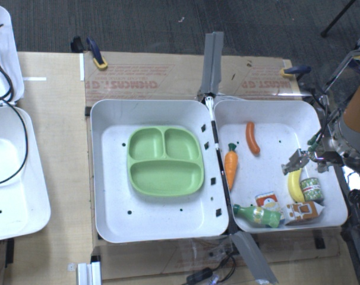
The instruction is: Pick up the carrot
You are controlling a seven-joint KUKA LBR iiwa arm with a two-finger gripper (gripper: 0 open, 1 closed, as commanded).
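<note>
From my remote station I log the gripper [300, 161] low over the right bin [269, 108], toward its right wall, the arm [352, 120] entering from the right edge of the view. Gripper state: cannot tell; the fingertips are too small and cluttered against the objects beneath to read. Item one, the carrot [230, 165]: orange with a green top, lying lengthwise against the right bin's left wall, well apart from the gripper on its left, nothing touching it. Item two, a sausage [252, 138]: up and to the left of the gripper, between it and the carrot but farther back in the bin. Item three, a banana [294, 186]: just below the gripper, nearly touching it. Item four, a small green-striped can [311, 189]: just beside the banana, below and right of the gripper. Item five, a green bottle [260, 215] on its side: below and left of the gripper, along the near wall. Item six, an orange carton [303, 211]: directly below, past the banana. Item seven, a green divided plate [166, 161]: in the left bin [103, 177], far to the gripper's left.
</note>
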